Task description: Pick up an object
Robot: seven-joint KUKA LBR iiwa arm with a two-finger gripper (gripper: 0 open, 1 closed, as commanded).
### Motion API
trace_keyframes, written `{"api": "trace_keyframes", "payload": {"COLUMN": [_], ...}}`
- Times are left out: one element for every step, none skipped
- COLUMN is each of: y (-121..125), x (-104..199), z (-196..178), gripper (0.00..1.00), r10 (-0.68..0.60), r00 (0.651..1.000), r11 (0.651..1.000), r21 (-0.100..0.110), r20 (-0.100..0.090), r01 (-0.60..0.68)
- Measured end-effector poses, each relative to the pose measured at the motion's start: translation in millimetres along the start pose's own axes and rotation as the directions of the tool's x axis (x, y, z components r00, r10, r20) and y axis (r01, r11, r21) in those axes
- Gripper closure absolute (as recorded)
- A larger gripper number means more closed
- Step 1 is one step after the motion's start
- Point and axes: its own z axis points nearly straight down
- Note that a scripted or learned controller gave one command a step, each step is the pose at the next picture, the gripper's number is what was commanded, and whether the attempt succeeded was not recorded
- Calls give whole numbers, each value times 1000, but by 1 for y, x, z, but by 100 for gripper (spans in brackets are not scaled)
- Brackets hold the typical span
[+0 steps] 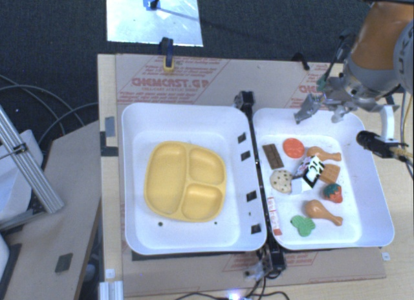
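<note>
right bin: holds all the small toy food pieces, none lifted
red round piece: upper middle of right bin, near brown chocolate bar toward the bin's left edge
drumstick: just right of red piece
cookie: left part of bin, below chocolate bar
black-and-white piece: bin centre, touching an orange-brown piece on its right
strawberry: right of centre, lower
second drumstick: near bin's front edge, green piece just left of it
gripper: above right bin's back edge, fingers apart, nothing between them
left bin: holds yellow divided tray, three compartments, centred
bench: cardboard sheet under both bins, blue-yellow clamp at its back edge
</note>
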Motion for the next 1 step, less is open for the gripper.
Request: {"api": "trace_keyframes", "payload": {"y": [-67], "x": [-34], "z": [78], "gripper": [0], "r10": [7], "r00": [1000], "r11": [1000], "r21": [11], "r20": [-1], "r01": [-7]}}
